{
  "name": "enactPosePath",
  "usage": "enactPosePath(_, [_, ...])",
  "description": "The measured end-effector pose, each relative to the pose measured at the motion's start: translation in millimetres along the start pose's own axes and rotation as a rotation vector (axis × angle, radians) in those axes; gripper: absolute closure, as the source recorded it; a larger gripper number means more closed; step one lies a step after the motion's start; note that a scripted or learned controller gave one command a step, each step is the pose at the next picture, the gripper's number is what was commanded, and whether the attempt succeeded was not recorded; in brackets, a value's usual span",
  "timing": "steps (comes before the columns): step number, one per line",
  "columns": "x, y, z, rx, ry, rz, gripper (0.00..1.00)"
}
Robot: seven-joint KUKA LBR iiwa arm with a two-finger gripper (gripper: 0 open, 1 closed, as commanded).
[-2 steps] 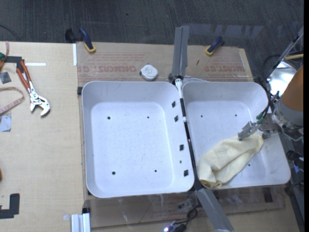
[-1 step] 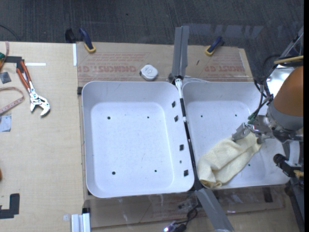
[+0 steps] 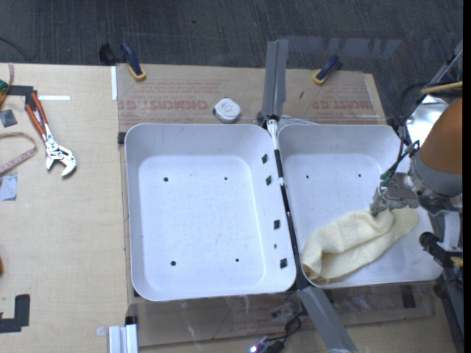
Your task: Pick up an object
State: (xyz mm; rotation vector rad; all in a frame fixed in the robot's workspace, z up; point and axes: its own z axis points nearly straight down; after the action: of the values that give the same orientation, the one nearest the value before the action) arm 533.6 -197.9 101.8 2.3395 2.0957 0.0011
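Crumpled pale-yellow cloth [image 3: 358, 243] lies in the right white bin [image 3: 331, 153], toward its front right corner. The tool [image 3: 384, 204] sits at the cloth's upper right end, touching it; its state cannot be told. Step in hand, by judgement: grasping. Next move calls for a confirmed pinch, then a vertical lift.

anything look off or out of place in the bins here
Only the yellow cloth stands out: it lies crumpled in the right bin, bunched toward its near edge. The gripper sits at its upper right end.
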Motion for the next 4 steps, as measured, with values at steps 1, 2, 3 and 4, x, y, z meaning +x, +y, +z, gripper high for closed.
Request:
enactPosePath(1, [0,0,0,0.000,-0.001,0.000,0.00])
enactPosePath(2, [-7,33,10,0.004,0.007,-0.101,0.00])
enactPosePath(3, [-8,33,0,0.000,0.003,-0.101,1.00])
enactPosePath(4, [-8,33,0,0.001,0.004,-0.102,0.00])
